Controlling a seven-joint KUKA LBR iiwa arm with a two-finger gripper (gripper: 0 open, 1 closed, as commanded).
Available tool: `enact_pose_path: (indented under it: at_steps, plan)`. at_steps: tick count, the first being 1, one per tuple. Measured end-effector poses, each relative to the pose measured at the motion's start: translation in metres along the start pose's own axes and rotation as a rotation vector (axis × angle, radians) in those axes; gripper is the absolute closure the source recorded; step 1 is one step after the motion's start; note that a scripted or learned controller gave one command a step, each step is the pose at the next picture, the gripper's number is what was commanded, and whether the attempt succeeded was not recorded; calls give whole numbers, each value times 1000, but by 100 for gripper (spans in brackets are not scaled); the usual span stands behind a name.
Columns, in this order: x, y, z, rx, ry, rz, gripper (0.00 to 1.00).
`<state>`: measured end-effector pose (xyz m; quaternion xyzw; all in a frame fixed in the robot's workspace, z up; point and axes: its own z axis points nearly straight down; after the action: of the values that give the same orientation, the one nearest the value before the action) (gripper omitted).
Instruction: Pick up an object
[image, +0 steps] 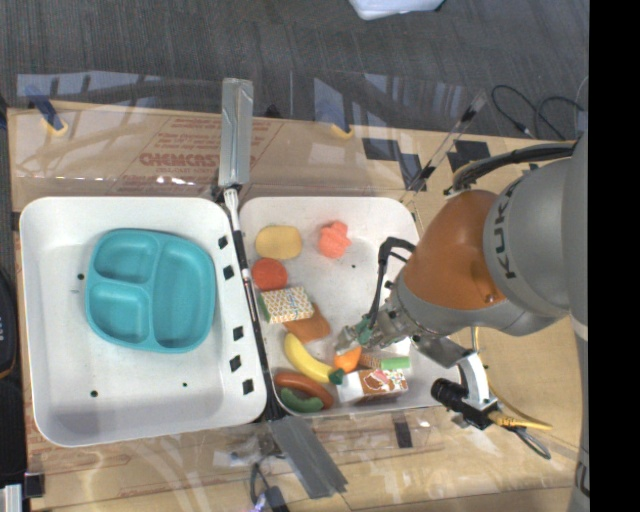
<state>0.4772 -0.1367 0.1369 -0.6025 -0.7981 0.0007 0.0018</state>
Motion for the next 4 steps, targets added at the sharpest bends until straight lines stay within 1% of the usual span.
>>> enact_pose_path:
  at_steps: [1,2,3,4]
  plan:
    - [-21,-5,46,-3,1,-53,0]
    - [-21,-4,37,-2,3,-58,100]
    - [-2,76,47,2,1,-80,100]
    - [-3,75,47,1,1,-79,0]
